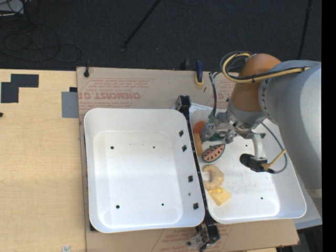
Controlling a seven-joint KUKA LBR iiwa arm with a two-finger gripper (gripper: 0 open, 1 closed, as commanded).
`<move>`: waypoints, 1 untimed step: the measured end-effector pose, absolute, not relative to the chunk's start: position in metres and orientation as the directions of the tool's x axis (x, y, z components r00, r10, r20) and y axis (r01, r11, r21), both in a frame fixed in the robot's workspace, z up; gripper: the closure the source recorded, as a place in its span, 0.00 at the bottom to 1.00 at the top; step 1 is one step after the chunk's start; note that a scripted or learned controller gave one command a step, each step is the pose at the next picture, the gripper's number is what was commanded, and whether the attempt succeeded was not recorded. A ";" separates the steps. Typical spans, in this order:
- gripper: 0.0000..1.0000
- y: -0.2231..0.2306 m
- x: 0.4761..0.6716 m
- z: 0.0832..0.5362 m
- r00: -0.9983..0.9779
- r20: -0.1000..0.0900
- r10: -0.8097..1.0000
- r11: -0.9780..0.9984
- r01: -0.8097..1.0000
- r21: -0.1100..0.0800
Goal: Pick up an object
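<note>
Over the right-hand shallow white bin (286,206), the two-finger gripper (216,135), grip state undeterminable, hangs low beside the watermelon-slice toy (213,151), presumably its target, with 1 orange piece (199,127) nearby.

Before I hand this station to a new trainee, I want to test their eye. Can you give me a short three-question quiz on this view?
1. True or false: the watermelon slice lies in the left bin.
2. Which item lies nearest the front rim of the right bin?
A. orange piece
B. yellow wedge
C. watermelon slice
3. Fill in: the gripper sits over the ___ bin, close to the divider.

Key
1. False; it lies in the right bin.
2. B; the yellow wedge, just in front of the tan pastry.
3. Right.
</note>
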State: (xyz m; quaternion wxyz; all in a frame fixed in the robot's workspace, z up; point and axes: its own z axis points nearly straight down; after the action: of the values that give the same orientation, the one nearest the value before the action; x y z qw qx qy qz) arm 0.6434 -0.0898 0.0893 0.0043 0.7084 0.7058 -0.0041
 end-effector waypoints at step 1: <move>0.00 -0.090 0.643 0.089 0.005 -0.012 1.000 -0.005 1.000 0.000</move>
State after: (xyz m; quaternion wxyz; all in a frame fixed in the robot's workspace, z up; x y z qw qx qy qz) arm 0.6434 -0.0899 0.0892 0.0043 0.7087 0.7055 -0.0040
